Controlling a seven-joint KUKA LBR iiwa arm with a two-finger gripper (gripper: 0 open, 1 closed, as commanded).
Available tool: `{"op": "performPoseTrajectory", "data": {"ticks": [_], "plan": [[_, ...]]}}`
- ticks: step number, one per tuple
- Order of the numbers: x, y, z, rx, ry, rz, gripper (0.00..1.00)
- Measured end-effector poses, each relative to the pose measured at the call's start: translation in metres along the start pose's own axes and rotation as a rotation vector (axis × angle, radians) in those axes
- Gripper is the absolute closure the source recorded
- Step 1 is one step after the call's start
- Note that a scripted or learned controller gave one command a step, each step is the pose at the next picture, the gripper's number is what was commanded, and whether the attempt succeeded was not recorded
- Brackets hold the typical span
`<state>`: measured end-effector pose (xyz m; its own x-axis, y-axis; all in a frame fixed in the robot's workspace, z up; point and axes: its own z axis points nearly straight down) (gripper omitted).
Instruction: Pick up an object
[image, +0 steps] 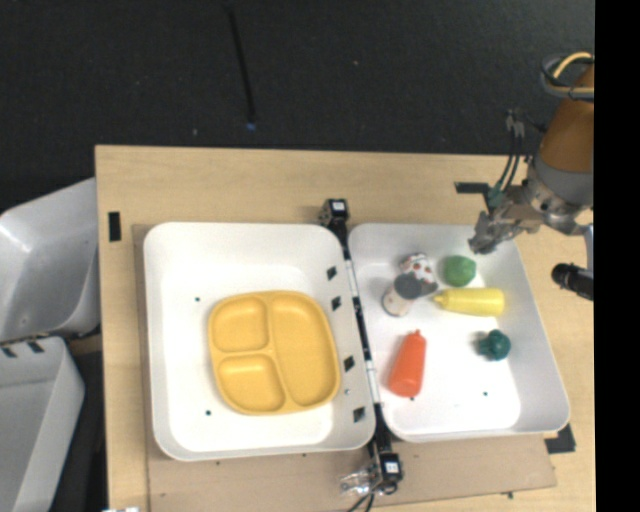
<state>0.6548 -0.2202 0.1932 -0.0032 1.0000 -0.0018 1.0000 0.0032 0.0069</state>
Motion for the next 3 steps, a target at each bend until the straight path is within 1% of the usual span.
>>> {"op": "performPoseTrajectory", "data": {"ticks": [1, 2, 3], "plan": [[-0.002, 0.002, -0.055, -0.001, -0.001, -0.001, 1.0], [0.047, -0.006, -0.066, 0.005, 0.002, -0.003, 1.0], [0.1, -0.02, -0.054, 0.007, 0.002, -0.002, 1.0]]}}
